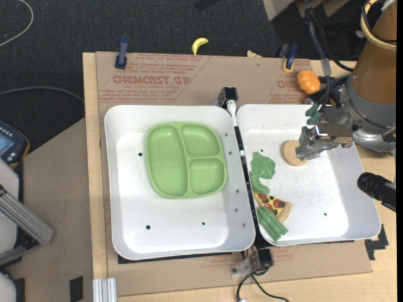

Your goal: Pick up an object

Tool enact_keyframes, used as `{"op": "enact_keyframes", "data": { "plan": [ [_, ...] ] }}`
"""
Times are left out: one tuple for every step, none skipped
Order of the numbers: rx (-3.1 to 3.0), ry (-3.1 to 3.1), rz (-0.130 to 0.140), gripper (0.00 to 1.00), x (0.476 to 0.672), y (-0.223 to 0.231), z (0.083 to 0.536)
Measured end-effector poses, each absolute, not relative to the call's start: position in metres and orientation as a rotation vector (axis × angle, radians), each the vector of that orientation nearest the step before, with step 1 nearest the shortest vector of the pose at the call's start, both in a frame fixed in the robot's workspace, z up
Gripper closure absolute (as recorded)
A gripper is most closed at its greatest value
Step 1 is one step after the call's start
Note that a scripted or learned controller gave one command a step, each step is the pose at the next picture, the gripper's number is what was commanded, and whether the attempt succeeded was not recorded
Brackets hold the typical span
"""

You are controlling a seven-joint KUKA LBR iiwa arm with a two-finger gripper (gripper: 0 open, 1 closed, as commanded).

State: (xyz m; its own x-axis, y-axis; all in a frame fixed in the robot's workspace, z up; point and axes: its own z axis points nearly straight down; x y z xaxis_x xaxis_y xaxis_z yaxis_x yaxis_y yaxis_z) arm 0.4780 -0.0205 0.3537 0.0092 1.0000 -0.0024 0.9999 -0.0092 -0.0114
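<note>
My gripper (306, 151) hangs low over the back of the right bin (340, 219). Its tip is at the right edge of a tan round disc (290, 152) lying on the bin floor, and it seems to touch it. Along this bin's left side lie a green leafy piece (262, 168), a pizza slice (275, 205) and another green leaf (271, 223). Nothing is seen lifted off the floor.
The left bin (126, 219) holds a green divided plate (186, 159). A black-headed brush (229, 99) lies along the rim between the bins. On the cardboard behind the bins sit an orange ball (307, 81) and a yellow banana (199, 44).
</note>
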Motion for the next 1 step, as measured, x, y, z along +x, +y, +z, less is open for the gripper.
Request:
{"op": "enact_keyframes", "data": {
  "plan": [
    [-2.229, -2.208, 0.009, 1.0, 0.478, -0.1021, 0.3074]
  ]
}}
